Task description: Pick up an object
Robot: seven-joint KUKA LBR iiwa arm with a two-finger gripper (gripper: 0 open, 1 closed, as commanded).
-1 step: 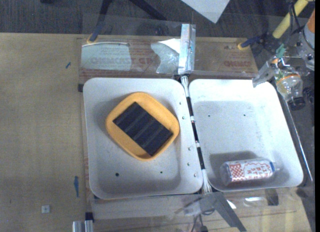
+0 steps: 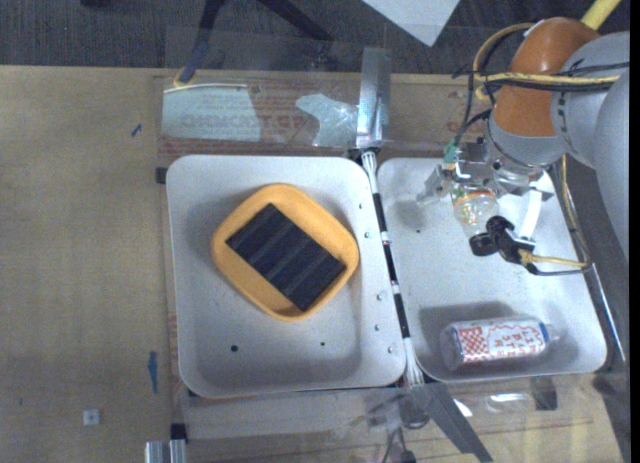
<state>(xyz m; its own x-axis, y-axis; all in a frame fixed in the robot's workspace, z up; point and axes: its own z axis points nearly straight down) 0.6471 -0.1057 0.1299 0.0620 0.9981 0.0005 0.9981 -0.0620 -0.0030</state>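
We see the grey arm (image 2: 600, 91) reaching in from the right edge, its orange band (image 2: 540, 76) bulging above the wrist and looped by yellow and black cables; the wrist points down over the far part of the right bin (image 2: 590, 351), so that we look almost straight along the tool from above; the gripper (image 2: 470, 196) hangs at that bin's far end, near the divider side, with metal parts spread around it and a black fitting with a yellow cable just toward us from it; beneath the wrist we make out a pale, translucent, faintly orange shape, but we cannot tell whether it belongs to the tool or is a thing in its grasp, and we cannot tell whether the tool is released or clenched; in the same bin, well apart from the gripper and at the near end, lies a bottle (image 2: 497, 341) on its side, wrapped in a red-and-white chequered label, its cap toward the right; in the left bin (image 2: 200, 351) a yellow-orange dish (image 2: 232, 226) with a dark ribbed insert rests near the middle, turned at an angle to the bin's walls.
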